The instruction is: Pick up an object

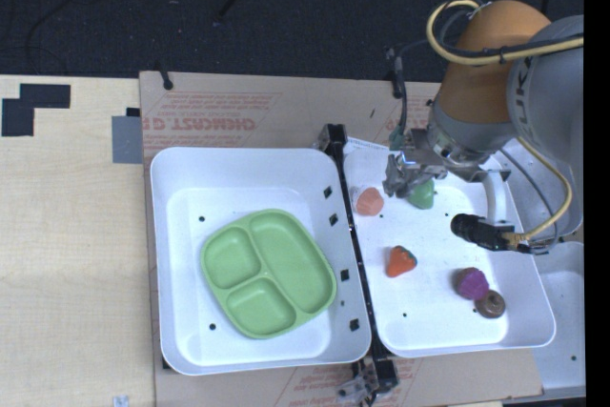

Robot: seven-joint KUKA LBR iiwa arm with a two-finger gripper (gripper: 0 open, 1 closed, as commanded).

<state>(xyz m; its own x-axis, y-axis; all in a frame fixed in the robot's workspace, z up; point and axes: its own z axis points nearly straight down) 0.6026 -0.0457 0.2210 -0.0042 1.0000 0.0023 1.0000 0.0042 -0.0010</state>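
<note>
Green divided plate (268, 274) in left bin (181, 195), tool (408, 174) over right bin (534, 319) (beside a green object (422, 195))

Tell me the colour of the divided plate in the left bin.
The three-compartment plastic plate is light green, seen clearly in the camera view.

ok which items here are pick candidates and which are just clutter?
Pick candidates, right bin:
green object at the gripper
pink piece
orange-red strawberry
purple piece
brown ring

Just lying about:
green divided plate in left bin
cardboard sheet under the bins
</note>
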